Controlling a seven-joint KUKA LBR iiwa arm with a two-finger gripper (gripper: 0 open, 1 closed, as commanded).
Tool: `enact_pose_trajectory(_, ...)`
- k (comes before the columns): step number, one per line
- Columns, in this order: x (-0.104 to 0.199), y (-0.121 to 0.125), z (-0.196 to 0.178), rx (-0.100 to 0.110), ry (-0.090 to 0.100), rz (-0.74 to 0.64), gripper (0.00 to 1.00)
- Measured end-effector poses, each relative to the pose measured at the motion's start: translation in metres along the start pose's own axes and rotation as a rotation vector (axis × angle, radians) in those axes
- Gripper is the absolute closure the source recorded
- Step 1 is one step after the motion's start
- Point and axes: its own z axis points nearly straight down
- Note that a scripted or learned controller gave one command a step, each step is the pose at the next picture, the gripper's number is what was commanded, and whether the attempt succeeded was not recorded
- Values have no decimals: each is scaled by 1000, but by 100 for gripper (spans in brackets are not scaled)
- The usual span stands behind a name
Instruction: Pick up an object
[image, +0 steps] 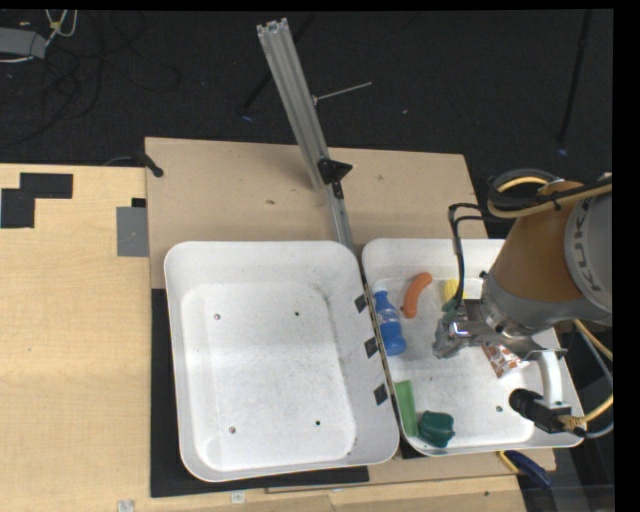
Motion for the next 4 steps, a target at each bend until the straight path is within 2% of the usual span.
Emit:
enact_pose_trajectory(1,-3,11,-54,-2,0,-8,100)
enact_pose_trajectory(2,-4,12,-90,-1,0,-8,100)
enact_pose_trajectory(4,96,10,-73,6,2,-11,100)
